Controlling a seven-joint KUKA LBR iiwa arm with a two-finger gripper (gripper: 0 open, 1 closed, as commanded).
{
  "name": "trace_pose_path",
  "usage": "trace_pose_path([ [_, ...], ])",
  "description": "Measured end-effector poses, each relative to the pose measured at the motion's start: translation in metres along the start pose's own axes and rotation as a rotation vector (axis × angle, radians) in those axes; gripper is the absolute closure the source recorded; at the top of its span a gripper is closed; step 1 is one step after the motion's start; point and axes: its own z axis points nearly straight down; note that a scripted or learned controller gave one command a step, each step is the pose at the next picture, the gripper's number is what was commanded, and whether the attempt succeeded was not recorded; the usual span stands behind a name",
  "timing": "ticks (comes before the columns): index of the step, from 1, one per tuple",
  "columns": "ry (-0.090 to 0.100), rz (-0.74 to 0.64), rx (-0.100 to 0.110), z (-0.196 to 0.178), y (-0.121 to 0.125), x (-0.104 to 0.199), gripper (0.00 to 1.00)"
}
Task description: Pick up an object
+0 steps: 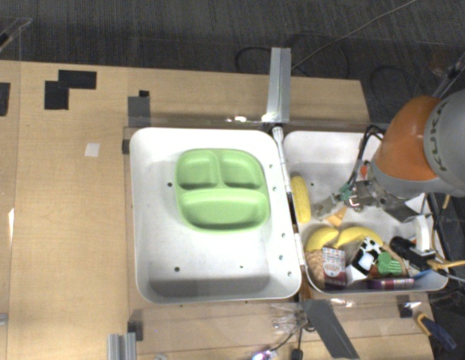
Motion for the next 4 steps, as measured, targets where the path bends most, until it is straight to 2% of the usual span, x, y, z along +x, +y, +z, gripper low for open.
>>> trace_pose_path([
  [1,-0.002,-0.003,-0.008,-0.012,0.003,0.001,1.00],
  [2,0.001,0.043,0.006,-0.122,0.047,0.073,1.00],
  [3,0.000,0.165,0.008,-0.099,0.023,0.026,1.00],
  [4,-0.003,0.195,-0.002,0.001,0.053,0.008,1.00],
])
